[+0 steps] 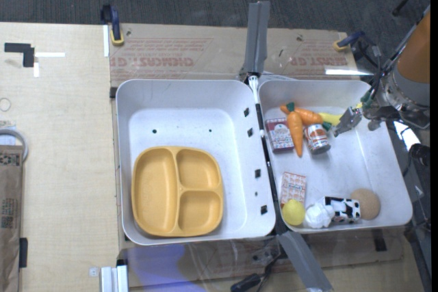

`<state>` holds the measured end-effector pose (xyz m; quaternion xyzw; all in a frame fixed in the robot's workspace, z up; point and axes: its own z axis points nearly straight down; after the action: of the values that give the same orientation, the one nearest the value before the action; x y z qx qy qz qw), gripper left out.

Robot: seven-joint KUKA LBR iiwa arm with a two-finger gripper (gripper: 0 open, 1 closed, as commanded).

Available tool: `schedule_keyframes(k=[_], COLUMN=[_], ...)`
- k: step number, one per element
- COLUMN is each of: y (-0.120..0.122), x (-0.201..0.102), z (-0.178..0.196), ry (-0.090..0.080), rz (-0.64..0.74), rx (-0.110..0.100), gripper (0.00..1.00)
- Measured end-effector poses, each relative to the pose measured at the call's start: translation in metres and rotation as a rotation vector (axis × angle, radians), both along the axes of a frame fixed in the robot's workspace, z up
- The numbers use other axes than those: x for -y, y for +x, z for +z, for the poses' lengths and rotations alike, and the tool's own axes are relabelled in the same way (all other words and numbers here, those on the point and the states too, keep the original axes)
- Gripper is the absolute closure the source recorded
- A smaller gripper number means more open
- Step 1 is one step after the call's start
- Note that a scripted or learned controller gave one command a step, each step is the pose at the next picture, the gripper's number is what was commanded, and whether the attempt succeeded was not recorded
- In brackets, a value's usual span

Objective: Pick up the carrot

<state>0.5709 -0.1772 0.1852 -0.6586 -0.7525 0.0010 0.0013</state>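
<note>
Camera view | near edge of right white plastic bin [383,222]: yellow lemon-like ball [293,213], black-and-white cow toy [342,209] | mid: orange toy carrot [295,130] lay between red carton [278,134] and small tin can [317,137] | far right: two-finger gripper [347,121] just beside can, finger spread cannot tell, nothing seen held | step judged: approach; next move needs shift left over carrot, then descent.

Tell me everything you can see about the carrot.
The carrot is orange with a small green top, smooth like a plastic toy. It lies flat in the right bin, near the back, green end away from the camera and tip toward it. It rests beside a small red box on its left and a can on its right. The gripper is off to its right, apart from it.
</note>
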Motion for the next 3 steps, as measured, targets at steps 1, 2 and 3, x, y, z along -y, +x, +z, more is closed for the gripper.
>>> schedule_keyframes(k=[1,2,3], y=[0.046,0.037,-0.009], x=[-0.079,-0.066,-0.056], z=[-0.031,-0.021,-0.094], ry=[0.0,0.0,0.0], rz=[0.216,0.209,0.178], rx=[0.002,0.002,0.002], gripper=[0.0,0.0,0.0])
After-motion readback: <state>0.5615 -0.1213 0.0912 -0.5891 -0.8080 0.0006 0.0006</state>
